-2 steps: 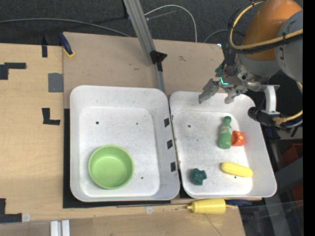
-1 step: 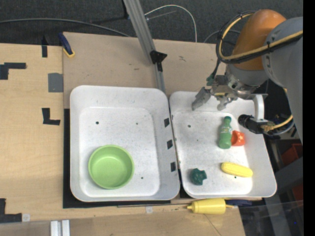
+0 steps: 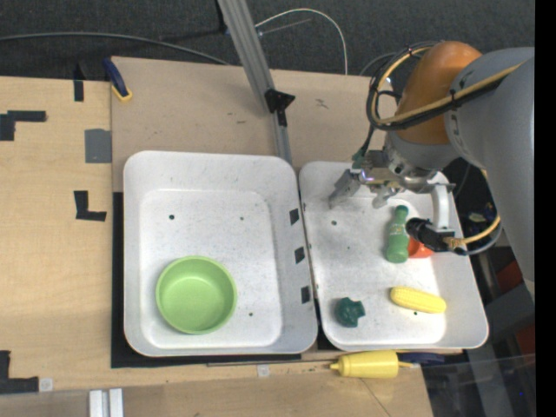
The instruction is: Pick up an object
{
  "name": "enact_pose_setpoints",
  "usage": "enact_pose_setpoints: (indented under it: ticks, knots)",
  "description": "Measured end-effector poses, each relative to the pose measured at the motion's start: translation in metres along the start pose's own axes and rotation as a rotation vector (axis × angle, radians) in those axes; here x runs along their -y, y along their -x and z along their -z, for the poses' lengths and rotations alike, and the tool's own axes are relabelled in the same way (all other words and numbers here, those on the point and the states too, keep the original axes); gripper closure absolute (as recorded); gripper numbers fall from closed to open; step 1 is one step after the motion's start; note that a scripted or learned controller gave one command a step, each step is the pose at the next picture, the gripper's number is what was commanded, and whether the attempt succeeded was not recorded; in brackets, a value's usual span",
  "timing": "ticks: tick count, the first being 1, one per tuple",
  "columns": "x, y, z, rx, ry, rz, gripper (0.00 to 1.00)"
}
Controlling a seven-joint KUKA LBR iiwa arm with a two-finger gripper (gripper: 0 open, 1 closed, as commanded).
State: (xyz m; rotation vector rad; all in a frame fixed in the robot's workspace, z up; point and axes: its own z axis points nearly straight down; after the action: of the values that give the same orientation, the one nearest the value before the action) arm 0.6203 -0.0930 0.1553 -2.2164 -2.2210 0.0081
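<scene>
you've got four candidates in the right bin [image 3: 323, 259], none picked yet: a green bottle [image 3: 397, 235] lying near the far-right side w/ something orange-red [image 3: 420, 249] just beside it, a yellow corn-shaped toy [image 3: 418, 300] nearer the front, and a small dark green lump [image 3: 349, 311] near the front-left corner. all look like light plastic toys, prob stiff and a bit slick, nothing fragile. bottle is round so it may roll; take it across the body, not the neck. corn is easiest imo: well apart from the others, grab across its short width at the middle. the end effector [image 3: 358, 186] hovers over the bin's far edge, fingers look spread and released, nothing between them. left bin [image 3: 139, 198] holds one light green bowl [image 3: 196, 294] at front-left; thin rim, so pinch the wall if you go for it. a yellow mustard-type bottle [image 3: 369, 365] lies on the counter [image 3: 52, 259] just outside the right bin's front edge.
</scene>
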Motion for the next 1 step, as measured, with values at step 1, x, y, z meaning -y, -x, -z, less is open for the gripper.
enact_pose_setpoints:
  ticks: [1]
  knots:
    - [0.0024, 0.004, -0.0448, 0.0, 0.001, -0.001, 0.0]
